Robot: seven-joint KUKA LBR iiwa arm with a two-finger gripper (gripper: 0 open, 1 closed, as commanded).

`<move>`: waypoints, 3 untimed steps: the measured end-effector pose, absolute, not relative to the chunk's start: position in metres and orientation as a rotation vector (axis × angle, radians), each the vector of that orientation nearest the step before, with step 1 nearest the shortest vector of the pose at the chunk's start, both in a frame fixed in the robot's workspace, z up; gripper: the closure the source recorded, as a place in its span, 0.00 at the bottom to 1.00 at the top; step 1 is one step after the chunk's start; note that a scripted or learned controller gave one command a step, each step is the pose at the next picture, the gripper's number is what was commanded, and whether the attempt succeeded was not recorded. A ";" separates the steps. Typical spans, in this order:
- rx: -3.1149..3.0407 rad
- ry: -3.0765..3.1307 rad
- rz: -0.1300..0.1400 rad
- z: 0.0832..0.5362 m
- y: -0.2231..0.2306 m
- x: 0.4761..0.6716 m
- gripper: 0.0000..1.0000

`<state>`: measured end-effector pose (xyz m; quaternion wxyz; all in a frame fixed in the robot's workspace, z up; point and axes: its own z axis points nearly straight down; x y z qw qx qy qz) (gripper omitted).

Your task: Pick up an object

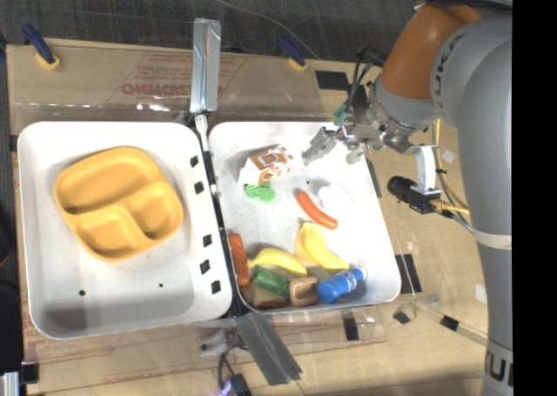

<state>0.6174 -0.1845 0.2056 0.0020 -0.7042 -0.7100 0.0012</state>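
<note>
While the gripper (335, 146) is hovering spread and empty, you are eyeing the sausage (316, 209) — light, smooth, slippery — pinch its middle.

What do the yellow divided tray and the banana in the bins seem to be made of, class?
Yellow divided tray: likely moulded plastic, matte, one even colour with rounded compartments. Banana: probably toy plastic, smooth and slightly glossy, uniformly bright yellow.
</note>
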 end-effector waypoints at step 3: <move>-2.360 -2.072 0.000 0.092 -0.102 0.614 0.00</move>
